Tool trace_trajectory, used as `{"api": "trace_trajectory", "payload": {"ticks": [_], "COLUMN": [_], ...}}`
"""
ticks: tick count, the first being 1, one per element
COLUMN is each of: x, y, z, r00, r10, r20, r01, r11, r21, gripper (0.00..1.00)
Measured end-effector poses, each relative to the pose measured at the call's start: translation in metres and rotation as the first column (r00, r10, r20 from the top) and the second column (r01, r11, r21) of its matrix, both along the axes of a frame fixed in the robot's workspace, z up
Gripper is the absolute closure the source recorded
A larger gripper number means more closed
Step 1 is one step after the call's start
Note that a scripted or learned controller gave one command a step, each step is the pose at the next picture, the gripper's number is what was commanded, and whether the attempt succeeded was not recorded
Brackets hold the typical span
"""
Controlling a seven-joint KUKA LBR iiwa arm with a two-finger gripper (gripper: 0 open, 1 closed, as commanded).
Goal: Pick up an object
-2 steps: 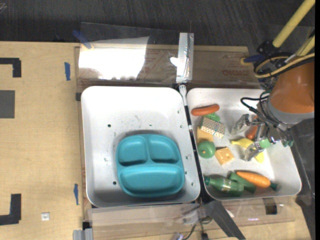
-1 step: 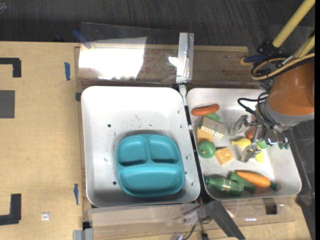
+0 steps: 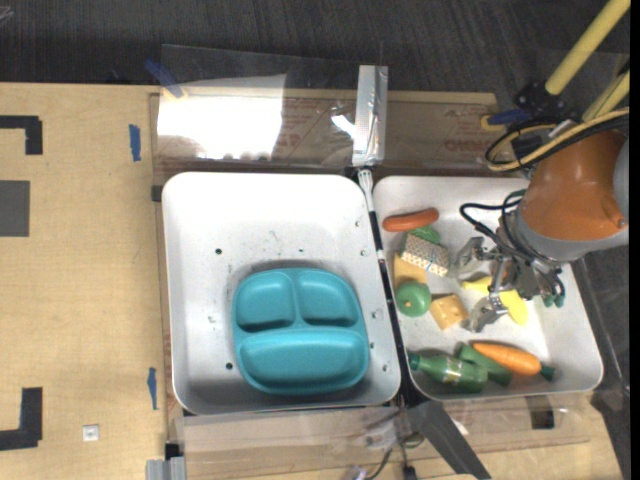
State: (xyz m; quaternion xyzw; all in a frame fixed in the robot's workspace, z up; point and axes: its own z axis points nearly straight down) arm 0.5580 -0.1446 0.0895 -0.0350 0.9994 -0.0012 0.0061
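Note:
My gripper (image 3: 481, 286) hangs low over the middle of the right bin (image 3: 585, 340), and its fingers (image 3: 469, 258) stand spread apart, open. A yellow toy piece (image 3: 508, 306) lies just below and to the right of them, partly hidden by the wrist; nothing is clamped. Close to the left lie a yellow cheese wedge (image 3: 447, 311), a green apple (image 3: 412, 296) and a speckled cracker block (image 3: 423, 259). An orange carrot (image 3: 510, 358) and a green bottle (image 3: 458, 368) rest along the bin's near wall. A red sausage (image 3: 410, 219) lies at the far side with a green piece (image 3: 425, 236) beside it.
The left bin (image 3: 190, 268) holds a teal divided tray (image 3: 298, 328). A clear plastic sheet (image 3: 260, 118) and a taped strip (image 3: 370, 113) sit behind the bins. Yellow cables (image 3: 520, 138) trail at the upper right, behind the arm.

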Motion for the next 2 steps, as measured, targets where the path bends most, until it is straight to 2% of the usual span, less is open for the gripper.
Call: {"api": "trace_trajectory", "payload": {"ticks": [2], "x": [-0.024], "y": [0.052], "z": [0.001], "r00": [0.999], "r10": [-0.037], "r20": [0.003], "r01": [0.037], "r11": [0.999], "r21": [0.0], "gripper": [0.0]}}
